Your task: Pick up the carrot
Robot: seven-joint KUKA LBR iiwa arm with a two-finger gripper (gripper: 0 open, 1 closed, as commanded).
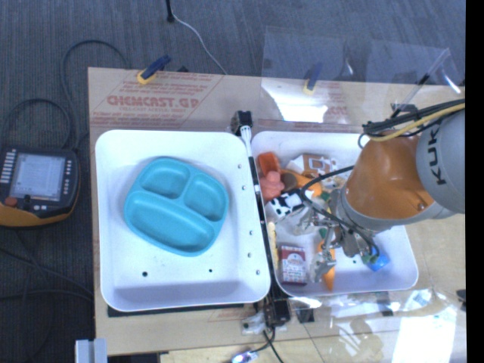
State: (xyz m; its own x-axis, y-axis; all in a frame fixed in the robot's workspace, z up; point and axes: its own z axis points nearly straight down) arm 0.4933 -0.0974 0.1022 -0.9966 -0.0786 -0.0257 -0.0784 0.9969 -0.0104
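The carrot (327, 275) lies in the right bin (401, 274) near its front wall. Its orange tip points toward the front, and its green top runs up under the gripper. My gripper (335, 237) hangs low over the middle of the right bin, right above the carrot's green end. The orange wrist band (386, 184) hides much of the bin behind it. Dark parts and cables clutter the gripper, and I cannot make out whether it touches the carrot.
The left bin (113, 271) holds a blue divided plate (176, 205). The right bin also holds a red packet (293, 264), a black-and-white toy (285, 203), an orange piece (266, 162), a pink piece (273, 181) and a blue object (377, 262). A pendant (38, 181) lies far left.
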